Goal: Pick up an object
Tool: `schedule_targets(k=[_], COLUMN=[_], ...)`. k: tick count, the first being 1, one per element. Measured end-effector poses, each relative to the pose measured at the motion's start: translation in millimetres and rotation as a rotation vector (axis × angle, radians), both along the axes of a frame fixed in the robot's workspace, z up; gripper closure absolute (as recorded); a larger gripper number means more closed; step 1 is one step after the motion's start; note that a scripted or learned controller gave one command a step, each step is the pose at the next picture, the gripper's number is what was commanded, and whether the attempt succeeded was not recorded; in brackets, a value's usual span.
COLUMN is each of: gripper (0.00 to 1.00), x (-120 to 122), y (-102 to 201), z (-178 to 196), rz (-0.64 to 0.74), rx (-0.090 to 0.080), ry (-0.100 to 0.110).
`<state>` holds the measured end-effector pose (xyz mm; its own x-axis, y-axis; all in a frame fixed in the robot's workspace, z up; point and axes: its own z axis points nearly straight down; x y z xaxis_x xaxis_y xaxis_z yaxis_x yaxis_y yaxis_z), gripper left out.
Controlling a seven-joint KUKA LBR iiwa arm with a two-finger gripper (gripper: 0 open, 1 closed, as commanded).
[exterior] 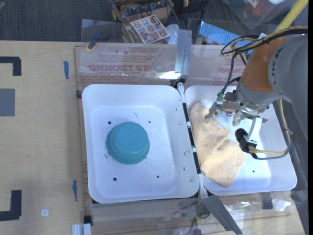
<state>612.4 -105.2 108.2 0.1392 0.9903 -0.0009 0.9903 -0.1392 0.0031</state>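
A crumpled tan cloth (218,151) lies in the right bin (274,177), spread from its upper left corner down to its lower middle. An upturned teal bowl (128,142) rests in the left bin (98,106), left of centre. My gripper (225,115) hangs over the upper part of the right bin, just above the cloth's top edge. It is open, one finger (212,112) sits at the cloth's upper fold, and nothing is held between the fingers.
The grey arm with its orange band (259,67) comes in from the upper right over the right bin. A black cable end (243,137) dangles beside the cloth. The ridge between the bins (188,136) runs down the middle. Clutter and a plastic sheet lie behind the bins.
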Motion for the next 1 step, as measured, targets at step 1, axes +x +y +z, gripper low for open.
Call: schedule_targets(k=[1], gripper=[0.0], x=[-26.4], y=[17.0], z=[76.9], rz=[-0.005], rx=[0.0], ry=[0.002])
